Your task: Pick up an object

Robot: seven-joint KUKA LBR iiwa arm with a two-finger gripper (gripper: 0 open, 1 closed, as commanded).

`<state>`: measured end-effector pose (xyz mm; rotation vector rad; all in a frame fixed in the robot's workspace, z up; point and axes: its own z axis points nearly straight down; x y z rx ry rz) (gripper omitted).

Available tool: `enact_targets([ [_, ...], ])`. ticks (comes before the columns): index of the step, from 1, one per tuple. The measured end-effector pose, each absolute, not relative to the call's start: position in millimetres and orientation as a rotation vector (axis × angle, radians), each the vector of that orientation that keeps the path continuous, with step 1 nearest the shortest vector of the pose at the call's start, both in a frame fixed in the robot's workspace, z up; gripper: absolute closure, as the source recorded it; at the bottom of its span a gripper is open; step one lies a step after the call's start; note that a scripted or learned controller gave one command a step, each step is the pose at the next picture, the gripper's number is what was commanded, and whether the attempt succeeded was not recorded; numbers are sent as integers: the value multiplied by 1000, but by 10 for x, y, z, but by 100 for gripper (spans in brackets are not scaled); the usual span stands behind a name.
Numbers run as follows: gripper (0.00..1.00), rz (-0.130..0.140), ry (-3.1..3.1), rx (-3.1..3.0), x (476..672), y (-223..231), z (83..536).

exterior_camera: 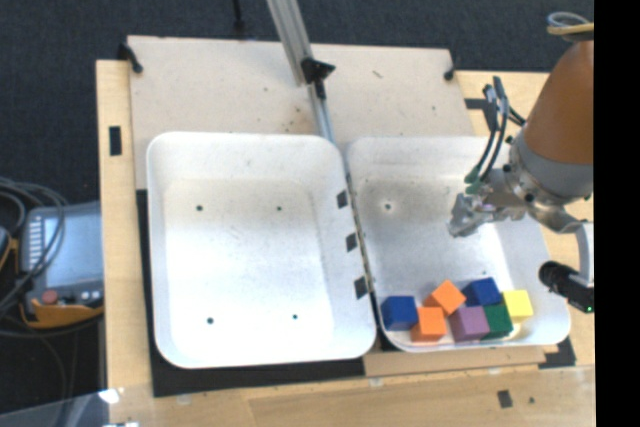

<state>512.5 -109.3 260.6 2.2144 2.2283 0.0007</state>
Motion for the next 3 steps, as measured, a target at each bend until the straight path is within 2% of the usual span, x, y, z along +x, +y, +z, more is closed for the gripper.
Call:
enact_targets([
  [1,100,2,2229,2213,5313,-585,2540],
  [3,100,2,2230,2213,5485,562,2334],
])
